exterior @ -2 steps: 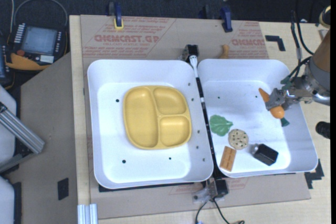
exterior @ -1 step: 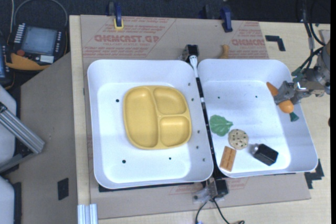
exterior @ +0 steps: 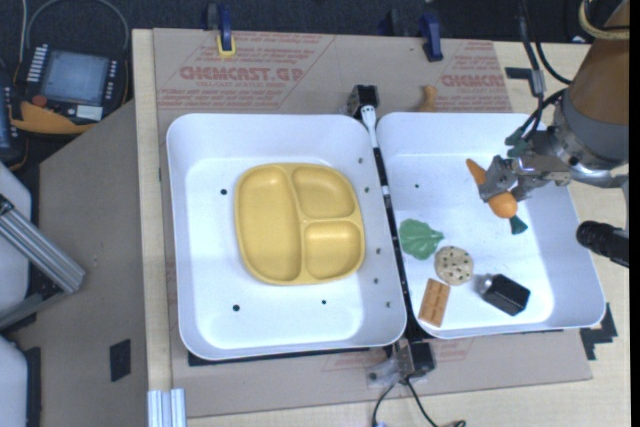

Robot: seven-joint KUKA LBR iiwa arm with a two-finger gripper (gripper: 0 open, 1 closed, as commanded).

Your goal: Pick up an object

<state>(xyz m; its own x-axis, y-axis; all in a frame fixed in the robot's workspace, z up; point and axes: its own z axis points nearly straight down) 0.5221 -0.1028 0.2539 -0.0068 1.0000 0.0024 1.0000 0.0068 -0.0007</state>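
My gripper [exterior: 508, 181] hangs over the upper right part of the right bin [exterior: 560, 315], on the grey arm [exterior: 600, 120] that comes in from the right. A small orange round object [exterior: 503, 206] lies right under the gripper's tip, touching or nearly touching it. An orange wedge [exterior: 477, 171] sits just left of the gripper. A small teal piece [exterior: 518, 226] lies just below the orange round object. Lower in the bin are a green leaf-shaped item [exterior: 420, 237], a speckled cookie [exterior: 454, 264], a brown cracker block [exterior: 433, 302] and a black object [exterior: 503, 294].
The left bin [exterior: 200, 295] holds a yellow divided plate [exterior: 298, 221]. A black divider strip [exterior: 383, 205] runs between the two bins. A black cylinder [exterior: 607, 241] juts in at the right edge of the right bin.
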